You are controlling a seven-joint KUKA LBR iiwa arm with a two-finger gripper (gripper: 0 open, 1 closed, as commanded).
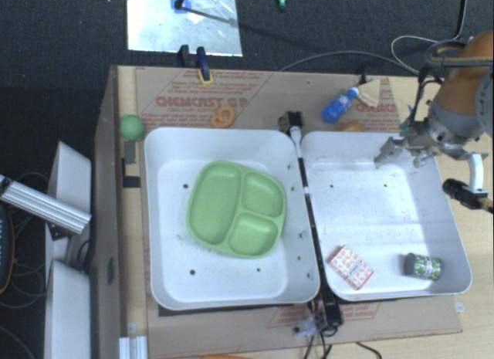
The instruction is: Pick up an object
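Note:
The right bin (432, 218) holds a red-and-white patterned packet (351, 266) near its front edge and a small green can (423, 266) lying on its side at the front right corner. My gripper (400, 157) hangs over the bin's far right corner, well behind both objects. It is open, with nothing between its fingers. In the left bin (166, 195) lies a light green divided plate (236, 208).
A blue bottle (340, 106) lies on the bench behind the right bin, close to my gripper. Behind the left bin are an orange ring (222, 116) and a green ball (132, 127). A black divider clip (293, 123) sits between the bins.

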